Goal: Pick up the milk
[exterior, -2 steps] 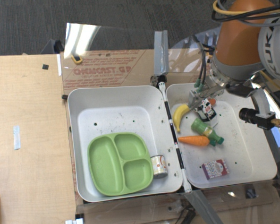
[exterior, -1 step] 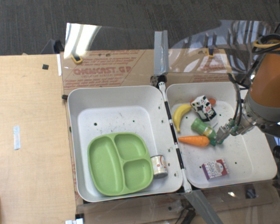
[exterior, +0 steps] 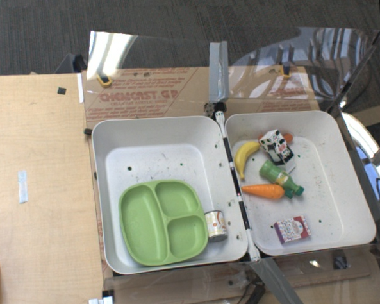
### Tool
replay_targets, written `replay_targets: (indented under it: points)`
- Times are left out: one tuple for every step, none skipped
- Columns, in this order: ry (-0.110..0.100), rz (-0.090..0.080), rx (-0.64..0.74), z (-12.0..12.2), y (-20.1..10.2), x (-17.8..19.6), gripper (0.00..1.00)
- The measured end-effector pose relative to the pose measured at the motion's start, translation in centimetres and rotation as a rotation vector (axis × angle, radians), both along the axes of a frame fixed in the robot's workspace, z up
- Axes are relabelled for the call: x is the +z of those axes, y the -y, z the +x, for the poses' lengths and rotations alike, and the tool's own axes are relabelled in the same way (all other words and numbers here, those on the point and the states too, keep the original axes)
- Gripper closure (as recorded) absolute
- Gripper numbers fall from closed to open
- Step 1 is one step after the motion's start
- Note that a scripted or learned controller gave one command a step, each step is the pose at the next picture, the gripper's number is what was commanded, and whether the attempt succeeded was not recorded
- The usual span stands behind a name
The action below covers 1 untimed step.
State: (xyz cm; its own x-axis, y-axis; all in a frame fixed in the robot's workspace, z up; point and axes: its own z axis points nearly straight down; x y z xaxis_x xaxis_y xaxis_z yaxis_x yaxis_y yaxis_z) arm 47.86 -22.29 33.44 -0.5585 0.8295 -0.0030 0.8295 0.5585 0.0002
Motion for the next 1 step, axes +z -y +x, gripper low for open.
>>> replay_targets:
  points:
    - [-0.004, 0.002, 0.044, 0.15, -6.0, -4.04, 1.0]
